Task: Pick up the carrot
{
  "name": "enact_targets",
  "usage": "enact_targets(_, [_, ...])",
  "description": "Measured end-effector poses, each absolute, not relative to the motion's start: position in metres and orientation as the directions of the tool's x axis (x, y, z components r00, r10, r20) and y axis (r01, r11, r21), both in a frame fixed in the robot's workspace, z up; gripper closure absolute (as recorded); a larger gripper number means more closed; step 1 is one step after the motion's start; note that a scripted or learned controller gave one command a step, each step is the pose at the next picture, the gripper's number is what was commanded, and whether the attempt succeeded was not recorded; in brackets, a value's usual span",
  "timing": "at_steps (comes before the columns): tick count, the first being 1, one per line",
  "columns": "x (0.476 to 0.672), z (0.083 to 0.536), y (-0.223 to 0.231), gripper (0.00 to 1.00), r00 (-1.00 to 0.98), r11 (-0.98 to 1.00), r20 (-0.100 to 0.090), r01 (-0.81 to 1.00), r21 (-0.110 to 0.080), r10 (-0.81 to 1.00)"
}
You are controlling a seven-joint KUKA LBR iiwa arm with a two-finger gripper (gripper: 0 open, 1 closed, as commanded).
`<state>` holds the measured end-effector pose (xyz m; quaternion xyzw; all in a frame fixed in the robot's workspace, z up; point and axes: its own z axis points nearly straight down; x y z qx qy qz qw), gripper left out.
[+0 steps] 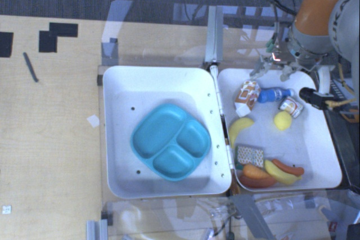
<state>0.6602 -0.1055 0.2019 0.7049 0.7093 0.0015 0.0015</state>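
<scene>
1. While the grey arm's two-finger gripper (274,71) hangs over the far rim of the right-hand shallow white bin (320,143), its fingers look spread and hold nothing. The carrot, taken here to be the stubby orange tapered piece (254,175), lies against the near wall of that same bin, well apart from the gripper.

2. Wrong target is the first risk. A slimmer orange-red piece (291,167) lies near the carrot, and the two are hard to tell apart at this slant, so a descent could land on the wrong one.

3. Crowding is the second. A curved yellow banana-shaped toy (280,172) touches the carrot on one side and a small speckled square pad (250,154) sits just beside it, so spread fingers could catch a neighbour or push the pile aside.

4. The near wall is the third. With the carrot tucked against it, one finger may strike the rim or find no room to get behind the piece.

5. The route is the fourth. An orange-and-white pouch (247,95), a blue plastic bottle (274,94), a small tin (291,106) and a round yellow lemon-like ball (283,121) lie between gripper and carrot, and a low pass could knock them.

6. A rounded, tapered body could also squirt out of a shallow pinch.
</scene>
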Motion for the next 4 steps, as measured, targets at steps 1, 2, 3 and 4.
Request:
enact_targets(1, [0.614,0.096,-0.149,0.00,-0.158,0.158,-0.001,0.987,0.004,0.987])
enact_targets(2, [0.617,0.109,-0.148,1.00,-0.161,0.161,-0.003,0.987,0.011,0.987])
enact_targets(3, [0.530,0.091,-0.124,1.00,-0.221,0.221,-0.005,0.975,0.014,0.975])
enact_targets(4, [0.509,0.091,-0.159,1.00,-0.255,0.255,-0.008,0.967,0.016,0.967])
